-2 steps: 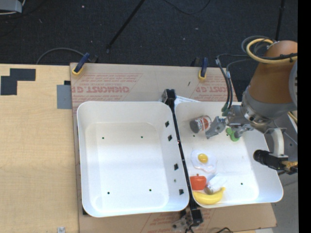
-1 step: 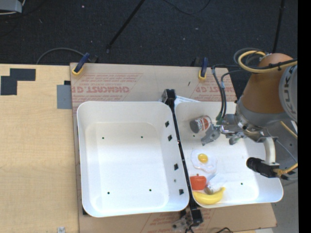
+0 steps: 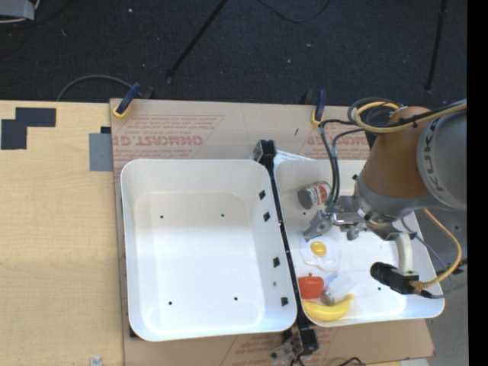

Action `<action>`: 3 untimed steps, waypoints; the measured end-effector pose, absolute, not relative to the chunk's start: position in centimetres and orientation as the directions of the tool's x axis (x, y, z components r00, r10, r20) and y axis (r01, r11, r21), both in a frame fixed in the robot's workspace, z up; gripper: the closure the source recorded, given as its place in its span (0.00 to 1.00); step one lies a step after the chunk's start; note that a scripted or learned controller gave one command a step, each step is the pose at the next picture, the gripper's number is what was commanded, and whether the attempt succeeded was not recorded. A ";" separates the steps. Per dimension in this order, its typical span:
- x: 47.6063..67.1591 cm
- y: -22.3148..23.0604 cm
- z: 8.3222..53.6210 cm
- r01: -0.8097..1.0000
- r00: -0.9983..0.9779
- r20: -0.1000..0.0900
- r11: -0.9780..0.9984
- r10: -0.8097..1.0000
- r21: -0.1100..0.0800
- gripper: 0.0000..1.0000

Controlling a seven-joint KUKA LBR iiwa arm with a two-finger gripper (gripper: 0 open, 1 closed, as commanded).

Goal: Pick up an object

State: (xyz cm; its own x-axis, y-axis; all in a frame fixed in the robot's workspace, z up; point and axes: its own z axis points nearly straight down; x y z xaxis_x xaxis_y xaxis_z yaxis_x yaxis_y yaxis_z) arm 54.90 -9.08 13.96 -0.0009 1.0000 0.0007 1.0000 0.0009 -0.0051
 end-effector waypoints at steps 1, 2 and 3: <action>55.0 -9.2 15.2 1.000 0.002 0.000 -0.002 1.000 -0.001 1.00; 55.1 -9.5 21.4 1.000 0.001 0.000 -0.001 1.000 0.004 1.00; 55.1 -9.5 26.6 1.000 0.001 0.000 -0.001 1.000 0.005 1.00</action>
